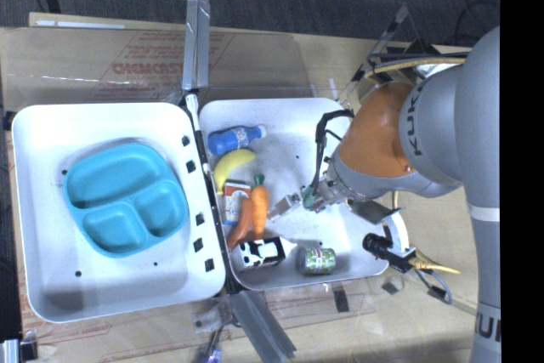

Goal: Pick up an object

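I see the gripper (299, 201) low in the right bin (293, 113), just right of the carrot (252, 215), holding nothing I can see, and I judge the carrot light, stiff and smooth, best taken across its thick middle.

Even, fairly bright overhead light; the two white bins (51, 268) come out nearly washed out, with soft grey shadows along their inner walls and under the blue tray (127, 198). The dark floor past the bench's far edge is dim; detail is slightly soft and grainy throughout
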Motion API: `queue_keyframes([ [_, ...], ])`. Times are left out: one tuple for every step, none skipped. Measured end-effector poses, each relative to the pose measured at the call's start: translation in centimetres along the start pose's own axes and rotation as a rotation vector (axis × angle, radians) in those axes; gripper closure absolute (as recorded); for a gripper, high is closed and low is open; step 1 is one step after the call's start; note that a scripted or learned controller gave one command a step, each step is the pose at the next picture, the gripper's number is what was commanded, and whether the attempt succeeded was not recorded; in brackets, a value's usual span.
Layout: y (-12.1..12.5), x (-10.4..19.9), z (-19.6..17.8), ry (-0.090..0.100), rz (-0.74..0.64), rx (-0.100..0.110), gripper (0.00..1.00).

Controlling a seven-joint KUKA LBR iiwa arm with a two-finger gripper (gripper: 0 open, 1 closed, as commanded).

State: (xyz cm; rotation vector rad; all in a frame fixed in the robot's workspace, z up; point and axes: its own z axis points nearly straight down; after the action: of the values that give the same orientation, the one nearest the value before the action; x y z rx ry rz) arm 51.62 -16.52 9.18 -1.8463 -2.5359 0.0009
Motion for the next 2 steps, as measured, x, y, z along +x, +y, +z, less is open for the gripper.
queue_keyframes([
  [3.1, 3.6, -0.2, -0.012, -0.225, -0.003, 0.0],
  [11.5, 2.0, -0.5, -0.022, -0.146, -0.001, 0.0],
])
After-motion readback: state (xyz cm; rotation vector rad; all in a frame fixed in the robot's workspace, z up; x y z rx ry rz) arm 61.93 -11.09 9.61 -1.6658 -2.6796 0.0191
